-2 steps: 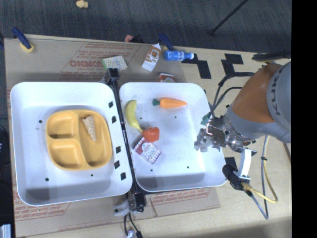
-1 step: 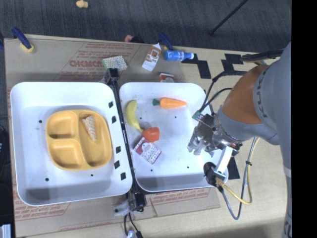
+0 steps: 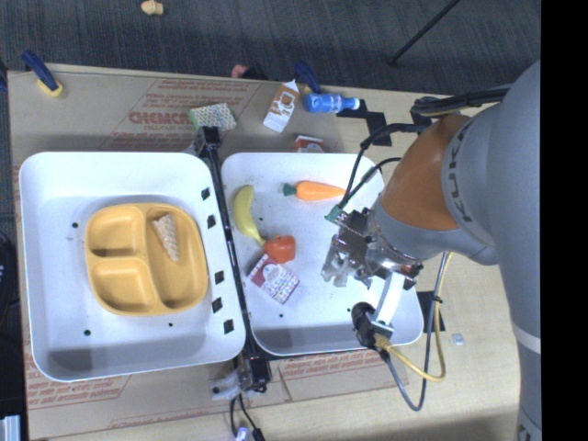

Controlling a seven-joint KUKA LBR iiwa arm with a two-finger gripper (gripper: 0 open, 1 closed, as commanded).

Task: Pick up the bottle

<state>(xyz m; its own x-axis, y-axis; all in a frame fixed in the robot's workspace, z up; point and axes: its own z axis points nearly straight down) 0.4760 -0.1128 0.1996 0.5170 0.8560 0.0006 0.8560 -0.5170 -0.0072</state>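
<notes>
Gripper (image 3: 336,266) hangs over the right bin (image 3: 276,336); whether it grasps anything I cannot tell. Left to right: yellow tray (image 3: 145,255), banana (image 3: 243,211), carrot (image 3: 314,190). Blue bottle (image 3: 329,104) lies outside, behind the bin; probably light, slippery, best pinched mid-body.

My own wrist and the orange band (image 3: 432,186) cover the right bin (image 3: 303,338) along its right side — whatever lies under there I cannot see. My pincer (image 3: 338,266) is a metal blur; the fingers cannot be told apart. The label on the small carton (image 3: 275,279) is too small to read. My arm (image 3: 510,200) runs off the right edge.
</notes>
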